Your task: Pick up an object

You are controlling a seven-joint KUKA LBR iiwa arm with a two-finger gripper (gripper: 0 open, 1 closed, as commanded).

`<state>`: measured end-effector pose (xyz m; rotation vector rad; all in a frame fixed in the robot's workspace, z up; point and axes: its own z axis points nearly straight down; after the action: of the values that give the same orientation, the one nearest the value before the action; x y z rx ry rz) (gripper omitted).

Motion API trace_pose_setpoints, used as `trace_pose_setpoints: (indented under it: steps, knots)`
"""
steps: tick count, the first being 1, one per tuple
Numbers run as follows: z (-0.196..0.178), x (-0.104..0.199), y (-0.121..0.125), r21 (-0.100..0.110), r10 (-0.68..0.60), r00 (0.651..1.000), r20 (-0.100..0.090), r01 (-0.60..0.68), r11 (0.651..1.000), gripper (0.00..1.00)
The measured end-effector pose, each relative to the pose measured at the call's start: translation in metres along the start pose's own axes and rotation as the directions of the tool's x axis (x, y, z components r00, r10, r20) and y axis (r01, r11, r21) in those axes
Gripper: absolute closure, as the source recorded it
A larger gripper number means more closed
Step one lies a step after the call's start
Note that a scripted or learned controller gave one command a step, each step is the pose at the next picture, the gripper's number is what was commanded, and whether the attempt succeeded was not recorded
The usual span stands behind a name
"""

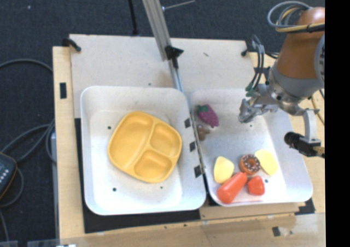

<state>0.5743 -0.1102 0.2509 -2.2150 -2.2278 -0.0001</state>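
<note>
The right bin [284,186] holds a cluster of toy foods near its front: a pale yellow piece [222,169], an orange carrot-like piece [232,186], a small red piece [255,186], a brown ringed donut [250,163] and a yellow piece [267,160]. A purple toy [207,115] lies at the bin's back left, with a small brown piece [201,130] just in front of it. My gripper [247,113] hangs over the back middle of the right bin, apart from all the toys. Nothing shows between its fingers.
The left bin [93,186] holds a yellow divided plate [145,146]. A slanted metal pole [156,16] rises from behind the bins' shared edge. The grey arm with its orange band [298,57] enters from the right.
</note>
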Motion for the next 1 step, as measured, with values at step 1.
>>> trace_pose_setpoints:
  steps: [1]
  knots:
    - [0.0121, 0.0468, 0.0155, 0.001, 0.000, 1.000, -0.001, 0.000, 1.000, 1.00]
